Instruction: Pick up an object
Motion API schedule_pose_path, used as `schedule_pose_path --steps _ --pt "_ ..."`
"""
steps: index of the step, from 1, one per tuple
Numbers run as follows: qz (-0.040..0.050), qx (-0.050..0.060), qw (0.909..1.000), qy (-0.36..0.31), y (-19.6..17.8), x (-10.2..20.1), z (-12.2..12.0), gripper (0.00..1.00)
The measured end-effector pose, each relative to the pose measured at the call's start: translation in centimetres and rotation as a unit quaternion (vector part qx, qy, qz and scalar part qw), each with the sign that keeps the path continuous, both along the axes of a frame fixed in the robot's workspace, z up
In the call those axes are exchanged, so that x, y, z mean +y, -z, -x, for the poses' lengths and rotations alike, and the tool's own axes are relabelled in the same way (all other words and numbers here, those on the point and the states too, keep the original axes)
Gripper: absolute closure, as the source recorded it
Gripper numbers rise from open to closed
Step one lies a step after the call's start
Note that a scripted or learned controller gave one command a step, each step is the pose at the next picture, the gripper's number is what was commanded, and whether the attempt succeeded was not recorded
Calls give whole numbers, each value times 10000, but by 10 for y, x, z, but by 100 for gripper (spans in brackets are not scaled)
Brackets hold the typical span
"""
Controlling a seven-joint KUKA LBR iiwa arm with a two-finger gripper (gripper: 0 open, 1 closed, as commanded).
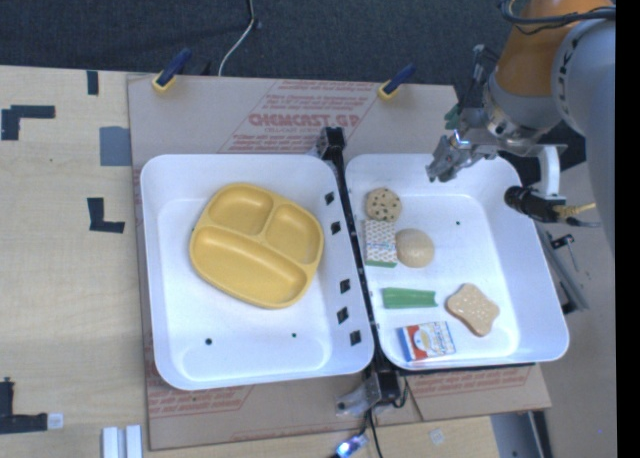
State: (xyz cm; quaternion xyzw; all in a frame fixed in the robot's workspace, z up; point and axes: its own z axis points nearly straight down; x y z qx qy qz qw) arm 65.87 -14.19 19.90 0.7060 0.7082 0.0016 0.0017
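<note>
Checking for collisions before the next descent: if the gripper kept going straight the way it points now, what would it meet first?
Probably the bare white floor of the right bin, just below the gripper. The cookie lies off to the side, though depth is hard to judge.

The gripper [446, 163] hangs over the far rim of the right bin [500, 208], with bare white floor just below and to its near side. Toward the divider from it, the cookie [381, 204], the patterned packet [379, 243] and the round bun [414, 247] crowd together (packet and bun touching). Nearer the camera lie the green strip [409, 297], the toast piece [472, 308] and the small carton [426, 340], leaving an open lane along the bin's right side. Well away, the yellow tray [257, 243] takes up much of the left bin [170, 246].
</note>
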Motion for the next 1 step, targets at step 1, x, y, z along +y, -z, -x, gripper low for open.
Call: schedule_pose_path --steps 1 --pt "-2 14 10000 7 -28 1 -1 100"
